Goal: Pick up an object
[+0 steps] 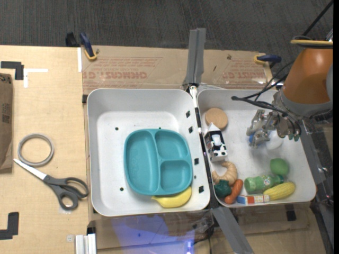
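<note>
We see the gripper [260, 133] hanging over the right bin [304, 157], in its upper right part, with the grey and orange arm [310, 81] reaching in above it. Its metal fingers blur together against the white floor, so we cannot tell whether the jaws are open or closed, and nothing is visible held between them.

We take the right bin as our landmark. Inside it, just below and right of the gripper, lies a green round object [279, 166]. Along the bin's lower edge sit a green bottle [260, 183], a yellow corn cob [279, 190] and a small red-and-white box [254, 199], close together. Toward the lower left corner of the bin we find an orange carrot [233, 191] with a dark green piece [221, 188] touching it, and a tan croissant-like shape [228, 170] just above them. Against the bin's left wall stands a black-and-white toy cow [216, 143], and above it rests a tan round disc [216, 118].

Left of the right bin, touching it, is the left bin [103, 120], holding a teal divided plate [158, 161] with a yellow banana [174, 199] against its lower edge. Farther left of the bins, on the wooden bench [42, 99], lie grey scissors [55, 183] and a roll of tape [35, 149].
</note>
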